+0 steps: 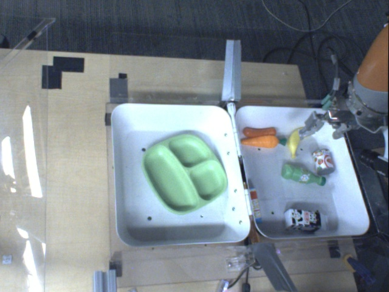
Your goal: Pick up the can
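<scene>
Surface [73, 163]: pale wood, carrying two shallow white bins side by side, with a metal post between them at the far edge.
Left bin [127, 224]: white, rounded corners, holding one large item.
Right bin [352, 205]: white, holding all the small items.
Arm [374, 78]: grey with an orange band, entering from the right over the far right corner of the right bin.
Green tray [184, 172]: a divided three-compartment dish, lying tilted in the middle of the left bin.
Tool [316, 121]: low over the far right part of the right bin, just beside the banana; whether its fingers are spread or closed cannot be told, and nothing is seen between them.
Carrots [260, 137]: two orange pieces lying side by side near the far left corner of the right bin.
Green bottle [302, 175]: lying on its side in the middle of the right bin.
Can [303, 219]: black and white, lying on its side near the front edge of the right bin, well apart from the tool.
Banana [294, 143]: small, yellow, between the carrots and the tool.
Round object [322, 160]: white with red markings, just beyond the green bottle's right end.
</scene>
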Robot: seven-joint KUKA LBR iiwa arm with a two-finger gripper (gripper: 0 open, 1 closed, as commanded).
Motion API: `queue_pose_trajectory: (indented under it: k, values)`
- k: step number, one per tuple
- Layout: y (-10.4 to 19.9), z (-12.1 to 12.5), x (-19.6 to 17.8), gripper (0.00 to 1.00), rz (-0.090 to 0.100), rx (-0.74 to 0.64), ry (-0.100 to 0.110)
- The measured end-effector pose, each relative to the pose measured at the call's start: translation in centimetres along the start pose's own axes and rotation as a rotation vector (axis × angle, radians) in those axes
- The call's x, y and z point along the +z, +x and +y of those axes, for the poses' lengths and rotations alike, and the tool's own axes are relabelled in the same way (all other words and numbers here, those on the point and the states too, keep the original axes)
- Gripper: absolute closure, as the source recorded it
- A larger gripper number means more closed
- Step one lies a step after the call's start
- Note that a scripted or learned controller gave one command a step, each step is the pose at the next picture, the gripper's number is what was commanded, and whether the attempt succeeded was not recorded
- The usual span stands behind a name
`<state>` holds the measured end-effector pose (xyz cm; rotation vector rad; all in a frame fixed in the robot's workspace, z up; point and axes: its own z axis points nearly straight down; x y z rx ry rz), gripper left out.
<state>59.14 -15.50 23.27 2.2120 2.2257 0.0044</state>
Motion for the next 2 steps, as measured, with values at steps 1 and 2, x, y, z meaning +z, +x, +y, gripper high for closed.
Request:
queue_pose_trajectory:
  k: [1, 2]
  values:
    - [-2.2, -1.6, 10.4, 0.00, 0.000, -0.059, 0.001]
    - [-0.9, -4.1, 1.9, 0.00, -0.002, -0.260, -0.004]
